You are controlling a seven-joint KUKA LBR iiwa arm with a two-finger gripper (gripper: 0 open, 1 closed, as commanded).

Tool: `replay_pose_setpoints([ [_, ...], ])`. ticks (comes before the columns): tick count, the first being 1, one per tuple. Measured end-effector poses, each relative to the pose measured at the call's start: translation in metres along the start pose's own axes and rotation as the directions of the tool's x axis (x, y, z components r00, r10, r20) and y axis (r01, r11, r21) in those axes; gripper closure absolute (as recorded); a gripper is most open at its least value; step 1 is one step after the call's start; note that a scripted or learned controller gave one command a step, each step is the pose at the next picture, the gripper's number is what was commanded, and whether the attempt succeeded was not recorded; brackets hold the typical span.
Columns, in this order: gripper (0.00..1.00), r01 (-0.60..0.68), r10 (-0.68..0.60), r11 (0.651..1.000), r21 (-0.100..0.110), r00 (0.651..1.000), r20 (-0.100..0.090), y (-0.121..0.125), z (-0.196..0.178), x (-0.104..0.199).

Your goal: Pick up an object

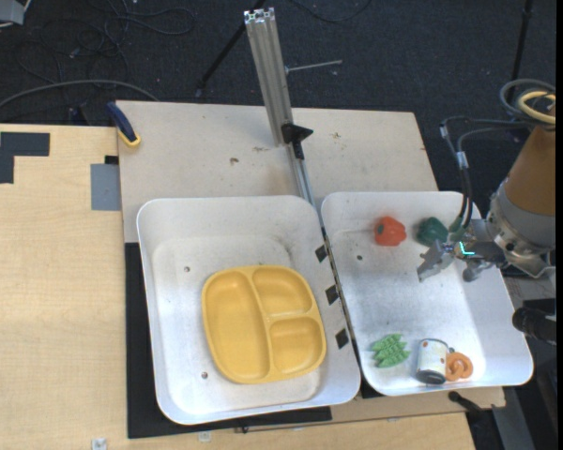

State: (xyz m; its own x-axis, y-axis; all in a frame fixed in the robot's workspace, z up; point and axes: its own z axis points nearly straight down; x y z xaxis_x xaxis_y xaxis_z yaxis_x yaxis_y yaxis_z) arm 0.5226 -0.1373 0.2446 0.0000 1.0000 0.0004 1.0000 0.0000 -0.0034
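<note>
In the right bin [507,345], a red tomato-like toy [388,232] lies near the far wall with a dark green object [432,228] just to its right. Along the near wall lie a green leafy toy [389,350], a small silver can [431,360] and an orange piece [459,367]. My gripper [450,265] hangs over the right side of this bin, just in front of the dark green object. It is open, with nothing between its fingers [431,262].
The left bin [169,251] holds a yellow divided tray [263,322]. A metal post [270,73] rises behind the bins, and clips [330,293] line the seam between them. Cables [460,157] hang by the arm at the right.
</note>
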Motion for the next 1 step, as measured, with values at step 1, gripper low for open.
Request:
replay_pose_setpoints([
  [1, 0.00, 0.000, 0.000, 1.000, -0.002, 1.000, 0.000, 0.0004, -0.0008, 0.0000],
])
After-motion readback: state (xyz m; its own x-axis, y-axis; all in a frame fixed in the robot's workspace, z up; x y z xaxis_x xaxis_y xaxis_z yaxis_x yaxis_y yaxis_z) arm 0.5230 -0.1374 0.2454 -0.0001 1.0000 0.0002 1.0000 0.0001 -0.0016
